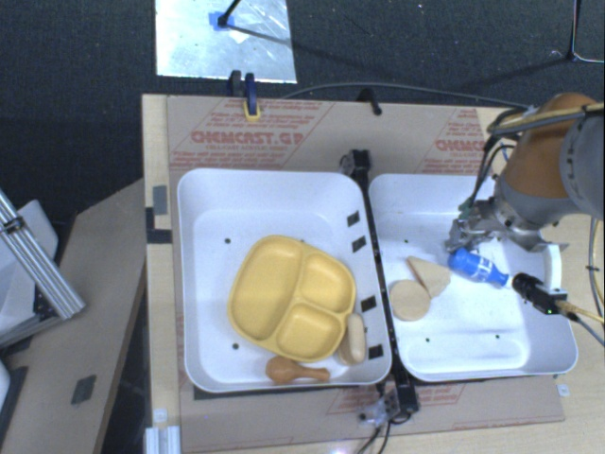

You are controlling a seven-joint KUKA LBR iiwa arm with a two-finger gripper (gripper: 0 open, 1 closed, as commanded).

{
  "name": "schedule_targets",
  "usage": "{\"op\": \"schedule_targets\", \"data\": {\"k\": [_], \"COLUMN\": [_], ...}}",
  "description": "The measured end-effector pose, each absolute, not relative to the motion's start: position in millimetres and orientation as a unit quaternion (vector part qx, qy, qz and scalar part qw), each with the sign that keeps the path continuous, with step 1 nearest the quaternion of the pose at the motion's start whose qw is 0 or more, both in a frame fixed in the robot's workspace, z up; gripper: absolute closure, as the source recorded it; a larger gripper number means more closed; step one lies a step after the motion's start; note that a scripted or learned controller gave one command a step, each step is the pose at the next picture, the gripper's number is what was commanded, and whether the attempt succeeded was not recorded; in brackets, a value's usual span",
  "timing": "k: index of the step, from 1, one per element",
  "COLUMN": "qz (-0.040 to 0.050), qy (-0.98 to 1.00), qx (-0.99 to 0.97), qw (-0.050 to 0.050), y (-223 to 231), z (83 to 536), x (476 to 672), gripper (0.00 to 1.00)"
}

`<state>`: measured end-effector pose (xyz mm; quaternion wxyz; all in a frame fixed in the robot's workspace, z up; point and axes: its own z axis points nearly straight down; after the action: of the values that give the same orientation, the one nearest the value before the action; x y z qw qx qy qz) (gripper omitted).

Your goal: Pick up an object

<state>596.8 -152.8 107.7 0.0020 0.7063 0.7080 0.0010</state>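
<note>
The right bin (492, 353) holds a small blue bottle-like object (480, 268) lying on its side. Beside it to the left lie a tan wedge (431, 274) and a round tan disc (409, 301). My gripper (469, 233) hangs just over the blue object's upper left end, at or very near it. Whether the object is in its grip cannot be made out. The grey arm with its orange band (537, 159) comes in from the right, above the bin's far right corner.
The left bin (213, 211) carries a yellow divided plate (293, 296), a brown drumstick (297, 372) and a pale bread-like piece (354, 339) at its near edge. A black divider (371, 253) runs between the bins. A black fitting (537, 293) with cable sits right of the blue object.
</note>
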Motion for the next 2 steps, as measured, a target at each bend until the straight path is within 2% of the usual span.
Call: {"op": "schedule_targets", "data": {"k": [2], "qz": [0.0017], "qy": [0.708], "qx": [0.706], "qw": [0.003], "y": [-165], "z": [211], "x": [606.5], "gripper": [1.00]}}
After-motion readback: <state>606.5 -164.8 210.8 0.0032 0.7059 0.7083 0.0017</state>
